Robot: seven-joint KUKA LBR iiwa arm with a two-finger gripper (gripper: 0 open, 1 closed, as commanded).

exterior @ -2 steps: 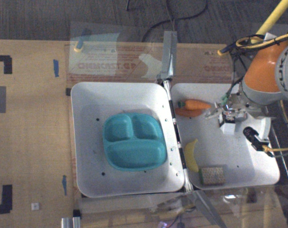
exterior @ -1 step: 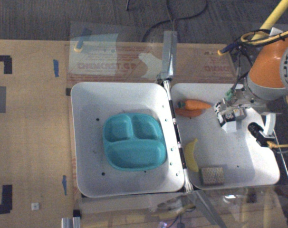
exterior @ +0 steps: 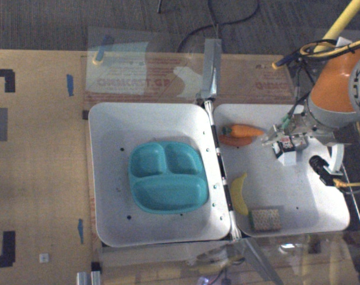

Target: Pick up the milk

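Camera view, gripper (exterior: pixel 285 140) beside carrot (exterior: pixel 244 132), possibly hiding milk, banana (exterior: pixel 239 195) nearby.

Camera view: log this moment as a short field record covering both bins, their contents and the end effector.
left bin: teal divided plate
right bin: carrot near far-left corner, banana along left wall, small speckled block near front wall
end effector: low over right bin's far side, right of carrot
milk: cannot identify
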